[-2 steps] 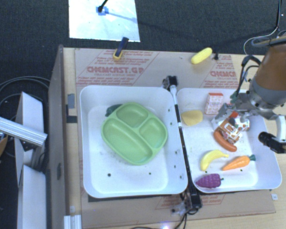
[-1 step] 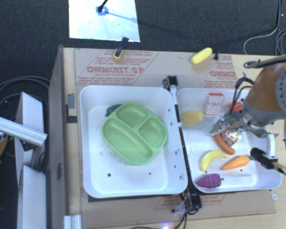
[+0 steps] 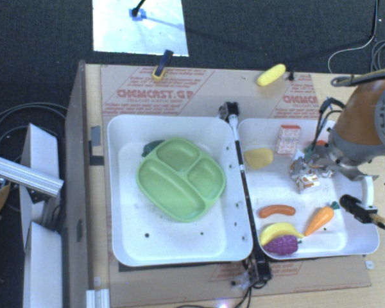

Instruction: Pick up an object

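In the right bin (image 3: 356,239) lies an orange carrot (image 3: 318,221), green-topped.

End effector (image 3: 306,174) above right bin (image 3: 359,246)

Items I logged off the task:
- brown printed cardboard sheet (image 3: 179,88), lying under both bins;
- yellow oblong plastic piece (image 3: 271,75), resting on the cardboard's far edge, apart from the bins;
- small yellow-and-dark clamp (image 3: 162,66), at the cardboard's far edge;
- white square sheet (image 3: 115,24), on the dark floor beyond;
- silver aluminium rail (image 3: 25,175), at left.
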`<state>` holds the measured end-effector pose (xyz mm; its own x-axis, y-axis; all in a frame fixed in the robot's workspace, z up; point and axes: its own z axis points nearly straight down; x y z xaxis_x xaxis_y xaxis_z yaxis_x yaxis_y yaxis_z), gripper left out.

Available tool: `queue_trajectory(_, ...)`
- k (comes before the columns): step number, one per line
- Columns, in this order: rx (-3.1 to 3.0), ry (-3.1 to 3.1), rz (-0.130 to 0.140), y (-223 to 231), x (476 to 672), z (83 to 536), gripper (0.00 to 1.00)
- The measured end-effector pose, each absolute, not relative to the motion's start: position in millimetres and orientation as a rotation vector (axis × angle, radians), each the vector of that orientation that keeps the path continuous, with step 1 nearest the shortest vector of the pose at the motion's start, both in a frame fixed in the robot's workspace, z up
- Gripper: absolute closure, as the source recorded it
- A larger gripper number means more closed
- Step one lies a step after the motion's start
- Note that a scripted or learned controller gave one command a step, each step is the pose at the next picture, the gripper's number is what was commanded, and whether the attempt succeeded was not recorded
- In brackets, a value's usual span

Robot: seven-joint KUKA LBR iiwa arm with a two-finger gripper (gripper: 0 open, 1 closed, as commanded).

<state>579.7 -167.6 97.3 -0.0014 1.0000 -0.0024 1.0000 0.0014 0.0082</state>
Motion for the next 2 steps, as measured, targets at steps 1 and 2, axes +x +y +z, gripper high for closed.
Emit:
queue_trajectory(1, 2.246, 2.227, -0.031, -129.5, 632.9, 87.6, 1.0)
queue_trajectory(2, 2.205, 2.233, 0.013, -36.6, 604.7, 191.1, 1.0)
